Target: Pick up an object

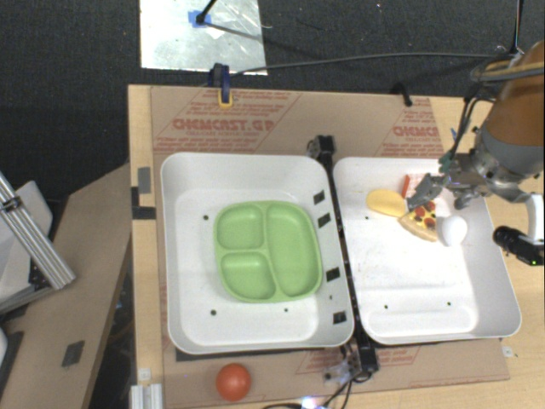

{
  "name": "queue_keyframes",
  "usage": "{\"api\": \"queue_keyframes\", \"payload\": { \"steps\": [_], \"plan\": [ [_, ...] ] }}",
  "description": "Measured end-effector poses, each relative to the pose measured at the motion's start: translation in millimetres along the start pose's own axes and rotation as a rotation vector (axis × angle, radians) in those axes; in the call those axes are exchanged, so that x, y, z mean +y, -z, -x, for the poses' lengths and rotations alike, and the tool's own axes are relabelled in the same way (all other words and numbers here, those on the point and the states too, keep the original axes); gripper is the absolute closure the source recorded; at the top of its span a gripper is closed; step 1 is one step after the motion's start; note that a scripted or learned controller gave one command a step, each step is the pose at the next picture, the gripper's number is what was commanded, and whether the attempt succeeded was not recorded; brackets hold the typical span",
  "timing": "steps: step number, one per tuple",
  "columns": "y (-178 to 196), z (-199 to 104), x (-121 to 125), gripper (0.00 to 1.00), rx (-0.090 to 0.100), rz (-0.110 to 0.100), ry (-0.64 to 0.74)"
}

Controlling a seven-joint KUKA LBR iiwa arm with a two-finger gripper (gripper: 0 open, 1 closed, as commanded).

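Observation:
In the right bin (426,313) lie a yellow banana-shaped piece (387,202), a pizza-slice toy (421,222), a white egg (452,229) and a red-and-white item (415,184) partly under the arm. My gripper (426,196) hangs over the bin's back right part, just above the pizza slice and beside the yellow piece. Its dark fingers point down and to the left. I see nothing held between them.
The left bin (192,228) holds a green divided tray (266,250). A red ball (233,381) rests on the bench in front of the left bin. Black clips (324,147) sit along the seam between the bins. The front half of the right bin is bare white floor.

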State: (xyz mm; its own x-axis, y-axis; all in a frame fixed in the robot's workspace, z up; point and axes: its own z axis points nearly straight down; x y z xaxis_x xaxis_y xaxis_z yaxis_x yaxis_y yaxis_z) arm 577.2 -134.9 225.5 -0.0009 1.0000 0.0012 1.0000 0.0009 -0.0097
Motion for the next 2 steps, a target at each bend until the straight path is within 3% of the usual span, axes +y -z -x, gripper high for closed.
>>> {"api": "queue_keyframes", "payload": {
  "steps": [1, 2],
  "plan": [
    [6.2, -0.2, 2.4, 0.0, -0.002, 0.011, 0.002],
    [-36.2, 2.5, -0.5, 0.0, -0.002, 0.009, 0.001]
  ]
}}
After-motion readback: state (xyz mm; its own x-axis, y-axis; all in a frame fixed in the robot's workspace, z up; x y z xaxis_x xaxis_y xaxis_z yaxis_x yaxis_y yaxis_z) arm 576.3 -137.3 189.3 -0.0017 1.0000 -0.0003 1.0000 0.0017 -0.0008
